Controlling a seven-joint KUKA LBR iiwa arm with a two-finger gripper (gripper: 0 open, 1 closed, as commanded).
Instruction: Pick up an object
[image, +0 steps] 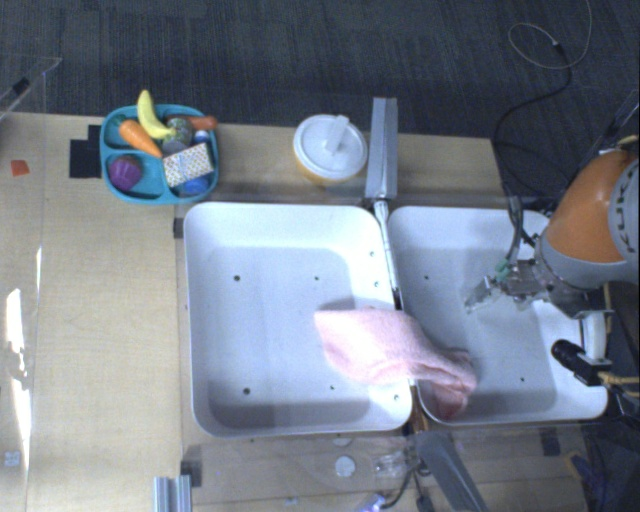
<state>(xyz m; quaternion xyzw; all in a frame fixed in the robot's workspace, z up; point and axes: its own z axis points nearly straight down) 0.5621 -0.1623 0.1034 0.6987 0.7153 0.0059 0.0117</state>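
So the pink towel is lying draped right over the divider between the two white bins, down toward their near edges. Its long axis runs roughly left to right with a slight slant: the wider, flatter end sits in the left bin and the bunched-up end droops into the near-left corner of the right bin, pointing toward the near edge. Apart from the towel, both bins just show bare white floor. The end effector hangs over the right bin, near the middle and a bit toward its right side, well apart from the towel; can't tell how far apart its fingers are, but there's nothing visibly between them. The arm with its orange band comes in over that bin's right edge. Further back on the surface, past the far edge of the left bin, there's a white lidded cup, and off toward the far left corner a blue sectioned tray holding toy food: a banana, a carrot, something purple, plus a few other small bits I can't make out.
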